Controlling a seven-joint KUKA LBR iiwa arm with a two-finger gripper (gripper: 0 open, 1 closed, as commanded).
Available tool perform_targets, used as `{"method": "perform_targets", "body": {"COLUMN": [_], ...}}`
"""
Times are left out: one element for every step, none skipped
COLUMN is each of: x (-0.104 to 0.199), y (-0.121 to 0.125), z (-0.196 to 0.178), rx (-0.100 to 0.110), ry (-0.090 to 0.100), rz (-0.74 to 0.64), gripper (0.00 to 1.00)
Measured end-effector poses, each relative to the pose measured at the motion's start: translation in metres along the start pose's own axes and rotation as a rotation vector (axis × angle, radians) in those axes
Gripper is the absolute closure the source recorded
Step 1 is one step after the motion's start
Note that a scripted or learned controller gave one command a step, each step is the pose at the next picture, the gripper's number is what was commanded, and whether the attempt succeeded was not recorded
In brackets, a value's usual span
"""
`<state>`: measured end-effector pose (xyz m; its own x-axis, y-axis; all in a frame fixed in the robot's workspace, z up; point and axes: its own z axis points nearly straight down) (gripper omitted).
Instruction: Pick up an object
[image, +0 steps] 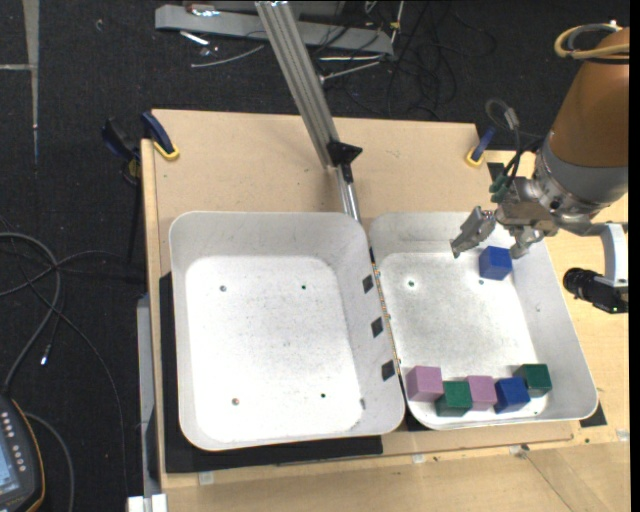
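My gripper (497, 240) hangs over the far right part of the right bin (455, 320), fingers spread apart and open. One grey finger (468, 234) points down to the left, the other sits at the right. A blue cube (495, 263) lies just below the fingertips, roughly between them, and neither finger visibly touches it. Along the near edge of the same bin stands a row of cubes: purple (425, 381), green (455, 396), pink-purple (482, 391), blue (511, 392) and green (536, 377).
The left bin (265, 330) lies beside the right one, with a dividing rim between them. A slanted metal pole (310, 95) reaches down to the bins' far junction. Clamps sit at the bench's far corners (160, 135).
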<state>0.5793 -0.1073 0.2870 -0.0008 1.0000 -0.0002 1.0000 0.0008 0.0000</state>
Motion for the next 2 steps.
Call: {"method": "perform_targets", "body": {"x": [-0.039, -0.095], "y": [-0.02, 0.008], "z": [-0.029, 0.087], "rx": [-0.005, 0.006], "ry": [-0.003, 0.0], "rz": [0.004, 0.004], "gripper": [0.0, 0.0]}}
